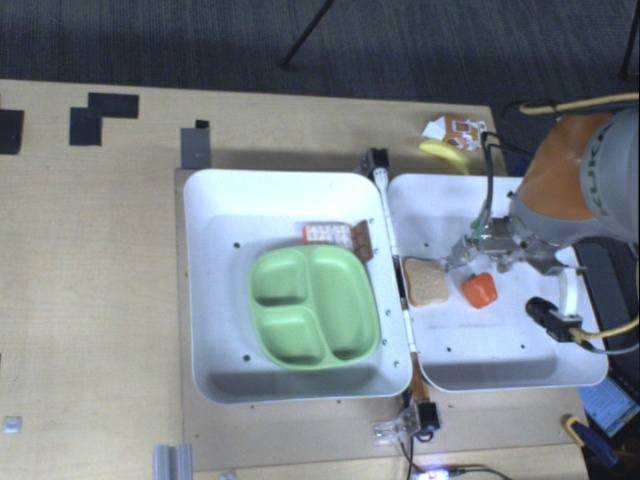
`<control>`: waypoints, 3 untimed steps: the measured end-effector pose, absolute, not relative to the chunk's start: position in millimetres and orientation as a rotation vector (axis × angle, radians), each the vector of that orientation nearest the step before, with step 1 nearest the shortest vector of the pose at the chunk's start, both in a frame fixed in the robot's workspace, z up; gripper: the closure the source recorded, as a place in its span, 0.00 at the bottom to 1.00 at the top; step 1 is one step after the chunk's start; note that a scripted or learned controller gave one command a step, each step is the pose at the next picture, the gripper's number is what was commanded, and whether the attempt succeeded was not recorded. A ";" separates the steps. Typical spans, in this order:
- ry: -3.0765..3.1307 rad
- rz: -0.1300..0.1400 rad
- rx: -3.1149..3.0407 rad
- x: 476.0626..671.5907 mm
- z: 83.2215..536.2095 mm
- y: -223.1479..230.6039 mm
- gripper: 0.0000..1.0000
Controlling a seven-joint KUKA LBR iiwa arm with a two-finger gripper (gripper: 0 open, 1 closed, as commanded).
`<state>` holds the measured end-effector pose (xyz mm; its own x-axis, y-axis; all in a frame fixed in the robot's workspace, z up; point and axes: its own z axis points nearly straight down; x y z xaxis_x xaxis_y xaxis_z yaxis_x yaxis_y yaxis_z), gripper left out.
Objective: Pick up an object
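In the right bin [500, 363] lie a tan slice of toy bread [427, 283] against the left wall and a small orange object [480, 290] near the middle. My gripper [484, 252] hangs just behind the orange object and to the right of the bread, with the grey arm and its orange band [555, 183] reaching in from the right. Nothing shows in its grasp. In the left bin [215, 298] a green divided plate [313, 306] rests, with a red-and-brown snack bar [337, 235] behind it.
A yellow banana [444, 152] and a small printed packet [458, 129] lie on the bench behind the right bin. A black clamp [377, 160] sits on the divider between the bins. Cables and a black connector [553, 318] trail along the right bin's right side.
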<state>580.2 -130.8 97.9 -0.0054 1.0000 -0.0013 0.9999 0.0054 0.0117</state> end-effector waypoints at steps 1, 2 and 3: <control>2.225 0.004 2.213 616.6 85.5 -92.9 0.00; 2.225 0.005 2.213 606.7 85.9 -83.7 0.00; 2.228 0.003 2.211 639.4 85.3 -96.5 0.00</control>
<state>639.4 -96.5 85.3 -0.0073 1.0000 -0.0004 1.0000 0.0073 0.0034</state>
